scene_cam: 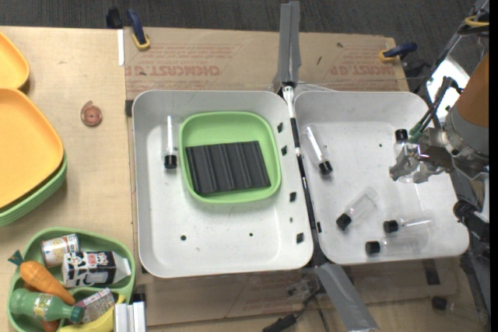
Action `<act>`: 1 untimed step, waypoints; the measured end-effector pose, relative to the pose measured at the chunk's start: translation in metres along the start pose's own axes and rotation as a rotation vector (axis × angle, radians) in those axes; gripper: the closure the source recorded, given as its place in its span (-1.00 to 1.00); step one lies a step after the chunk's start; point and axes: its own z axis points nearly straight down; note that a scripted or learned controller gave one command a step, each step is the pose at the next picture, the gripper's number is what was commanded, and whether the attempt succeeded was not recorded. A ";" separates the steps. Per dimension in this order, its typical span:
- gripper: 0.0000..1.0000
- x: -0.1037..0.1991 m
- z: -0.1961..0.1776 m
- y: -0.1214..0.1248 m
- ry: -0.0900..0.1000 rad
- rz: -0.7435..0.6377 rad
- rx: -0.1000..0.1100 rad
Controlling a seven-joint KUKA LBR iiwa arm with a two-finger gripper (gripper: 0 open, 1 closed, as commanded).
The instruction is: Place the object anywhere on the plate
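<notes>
Camera view
Tabletop: pale wood, with cardboard under two white bins set side by side.
Left bin: holds a green plate in its upper middle part; a dark ribbed slab lies flat on the plate.
Left vial: clear tube with a black cap, lying in the left bin just left of the plate, cap toward the near side, apart from the plate's rim.
Right bin: holds several clear vials with black caps.
Slanted vial: near the right bin's left wall, cap at its lower end.
Low vials: one near the bin's middle, one right of it, one by the near rim.
Arm: comes in from the right, over the right bin's right side.
Tool: hangs over the right part of the right bin, metal parts pointing left and down; cannot tell how far open it is or whether it has hold of anything.
Black cap: shows just above the tool.
Orange plates: stacked at the tabletop's left edge.
Green bowl: near left corner, full of toy food.
Clamps: one at the cardboard's far left, one at its far right.
</notes>
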 end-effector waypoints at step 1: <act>1.00 0.002 0.043 -0.012 0.000 -0.150 0.001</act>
